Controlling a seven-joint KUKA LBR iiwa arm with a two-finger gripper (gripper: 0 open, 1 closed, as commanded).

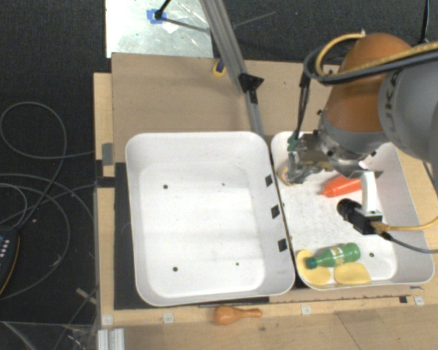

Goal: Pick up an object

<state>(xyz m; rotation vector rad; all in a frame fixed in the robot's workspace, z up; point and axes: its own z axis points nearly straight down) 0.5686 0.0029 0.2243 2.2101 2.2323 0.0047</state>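
The tool [298, 168] sits low in the right bin [412, 217], its opening impossible to judge. The carrot [341, 187] lies just beside it; the bottle [336, 254] is nearer the front. A blind close could miss both.

arm [416, 100] cut off at right edge, hand [298, 168] blurred

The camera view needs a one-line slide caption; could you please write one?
Grey KUKA arm's gripper low in the right white bin, near an orange carrot-shaped toy and green bottle.
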